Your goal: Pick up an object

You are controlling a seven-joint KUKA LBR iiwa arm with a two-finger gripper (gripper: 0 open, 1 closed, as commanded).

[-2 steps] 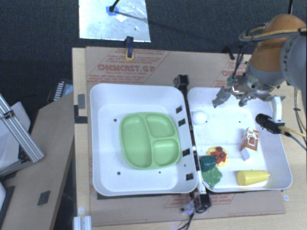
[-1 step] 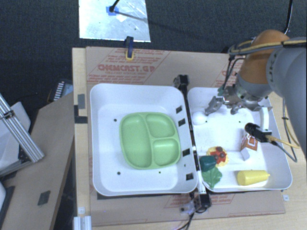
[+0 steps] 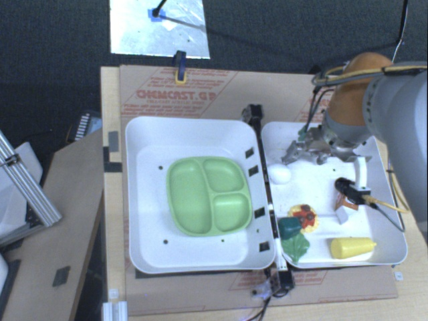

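Grey metal, the hand (image 3: 306, 151) sits low over the upper part of the right bin (image 3: 321, 186). I cannot tell whether it is spread or closed, and nothing is seen held in it. Nearest is a white ball (image 3: 279, 174), just below and left of it, close to the bin's left wall. Farther down the frame lie a red-and-yellow toy (image 3: 304, 215), a green toy (image 3: 294, 245) and a yellow piece (image 3: 352, 247). The left bin (image 3: 144, 179) holds a green tray (image 3: 206, 196). The ball looks smooth and round, so an off-centre squeeze would likely squirt it away, and the wall beside it could block one side of the hand.
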